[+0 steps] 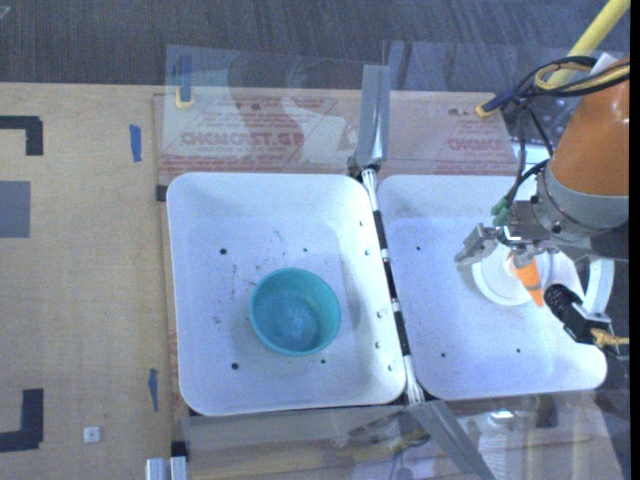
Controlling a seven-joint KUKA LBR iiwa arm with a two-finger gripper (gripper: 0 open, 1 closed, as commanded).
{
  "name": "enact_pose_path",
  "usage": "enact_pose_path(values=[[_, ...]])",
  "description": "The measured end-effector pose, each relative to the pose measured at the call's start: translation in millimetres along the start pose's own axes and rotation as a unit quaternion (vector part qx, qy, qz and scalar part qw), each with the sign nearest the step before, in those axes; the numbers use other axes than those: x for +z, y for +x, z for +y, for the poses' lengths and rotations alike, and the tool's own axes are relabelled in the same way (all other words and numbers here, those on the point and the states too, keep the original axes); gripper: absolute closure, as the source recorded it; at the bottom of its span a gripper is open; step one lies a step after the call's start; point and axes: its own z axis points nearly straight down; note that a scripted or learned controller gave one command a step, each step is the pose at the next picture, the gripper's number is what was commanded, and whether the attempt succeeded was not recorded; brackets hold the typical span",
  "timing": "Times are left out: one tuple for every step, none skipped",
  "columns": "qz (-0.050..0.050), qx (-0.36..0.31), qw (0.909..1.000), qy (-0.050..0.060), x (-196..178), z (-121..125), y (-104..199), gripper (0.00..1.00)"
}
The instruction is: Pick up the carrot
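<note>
The carrot point(529, 275) is a small orange piece in the right bin point(450, 348), lying on the right side of a small white round dish point(497, 284). My gripper point(508, 244) hangs directly over the dish and the carrot's upper end, and hides part of the carrot. The camera view does not show whether the gripper touches the carrot. The grey arm with its orange band point(597, 148) reaches in from the right.
A teal bowl point(294, 311) stands in the left bin point(200, 218), toward its front middle. A raised divider point(385, 268) separates the two bins. Black cabling and a connector point(570, 313) hang beside the carrot at the right bin's right edge.
</note>
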Motion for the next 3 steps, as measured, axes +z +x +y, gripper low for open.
enact_pose_path(values=[[-0.001, 0.019, 0.9998, -0.002, -0.2, 12.8, -108.7, 0.0], [-0.002, -0.031, 0.9993, -0.02, 114.2, 54.2, -116.3, 0.0], [-0.005, -0.08, 0.9966, -0.018, 121.2, 96.9, -119.8, 0.0]])
